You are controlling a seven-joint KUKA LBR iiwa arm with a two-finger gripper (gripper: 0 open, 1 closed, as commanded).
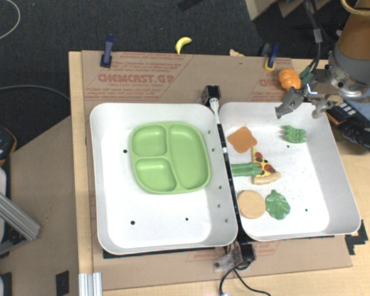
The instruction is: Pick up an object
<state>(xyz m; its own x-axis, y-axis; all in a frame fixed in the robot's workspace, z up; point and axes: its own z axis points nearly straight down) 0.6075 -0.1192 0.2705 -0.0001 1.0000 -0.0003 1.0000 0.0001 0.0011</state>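
- Right bin [333, 184] held six small toy food pieces, all lying loose on its floor, none lifted.
- Small green leafy piece [294, 134] lay far right in that bin, the piece nearest the claw, but apart from it.
- Brown toast-like slice [242, 139] lay far left in the bin, close to the divider between the bins.
- Pizza slice [263, 169] sat mid-bin, touching a green bar-shaped piece [240, 169] on its left.
- Round tan cookie-like disc [252, 203] lay near left; bigger green leaf [278, 205] just beside it on the right, edges about touching.
- Gripper [303, 102] hung over the far edge of the right bin, fingers spread apart, nothing between them; left finger [286, 106] and right finger pointed down toward the bin.
- Arm [357, 48] came in from the far right, orange band above the wrist.
- Small orange ball-like thing [288, 78] sat on the board just beyond the right bin, close to the claw's left side.
- Left bin [111, 165] held a green divided plate [170, 158] with three compartments, roughly centered.
- Both bins rested side by side on a brown cardboard sheet [142, 73] with red print.
- Two blue clamps at the sheet's far edge: one far left [106, 52], one far right [271, 55].
- Yellow banana-shaped item [182, 43] lay beyond the sheet on the dark floor.
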